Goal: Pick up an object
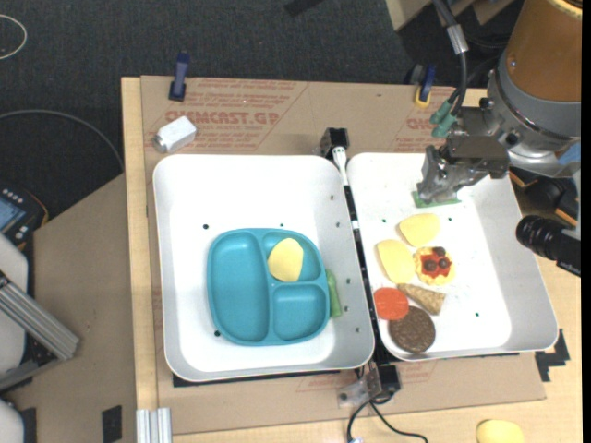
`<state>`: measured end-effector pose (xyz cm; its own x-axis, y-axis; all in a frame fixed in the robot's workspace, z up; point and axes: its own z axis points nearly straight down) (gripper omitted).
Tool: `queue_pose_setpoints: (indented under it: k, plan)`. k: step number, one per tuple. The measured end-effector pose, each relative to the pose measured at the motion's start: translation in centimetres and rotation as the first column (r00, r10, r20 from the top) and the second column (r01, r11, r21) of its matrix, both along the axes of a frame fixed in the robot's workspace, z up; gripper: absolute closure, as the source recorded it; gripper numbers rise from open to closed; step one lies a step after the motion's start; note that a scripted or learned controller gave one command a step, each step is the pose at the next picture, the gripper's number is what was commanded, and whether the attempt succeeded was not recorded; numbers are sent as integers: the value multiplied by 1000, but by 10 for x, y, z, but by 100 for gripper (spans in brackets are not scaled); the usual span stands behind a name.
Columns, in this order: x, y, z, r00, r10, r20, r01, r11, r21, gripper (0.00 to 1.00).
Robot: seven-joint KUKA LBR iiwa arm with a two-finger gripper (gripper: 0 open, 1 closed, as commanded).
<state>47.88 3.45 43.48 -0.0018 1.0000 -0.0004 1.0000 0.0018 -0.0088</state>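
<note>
A flat brown cardboard-topped bench [268, 113] carries two shallow white plastic bins side by side, the left bin [180, 247] and right bin [508, 284]. A small white block [175, 134] lies far left.

You have one fixed camera above the bench [277, 109], looking down at a slant. Both white bins sit in frame: left bin [185, 201], right bin [499, 275]. The arm [545, 53] enters from the right, partly cropped.

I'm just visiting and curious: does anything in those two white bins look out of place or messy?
Nothing looks spilled or broken. One yellow piece sits in the blue tray in the left bin; the other toy foods lie bunched together in the right bin.
</note>
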Motion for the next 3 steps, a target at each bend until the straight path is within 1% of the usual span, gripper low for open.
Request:
queue_pose_setpoints:
  k: [1, 2, 3]
  plan:
    - [-1, 17, -82, 1000, -1, -2, 1, 1000, 0, 100]
    - [15, 103, 91, 1000, 8, 30, -8, 1000, 8, 100]
    - [19, 89, -22, 1000, -4, -3, 4, 1000, -3, 100]
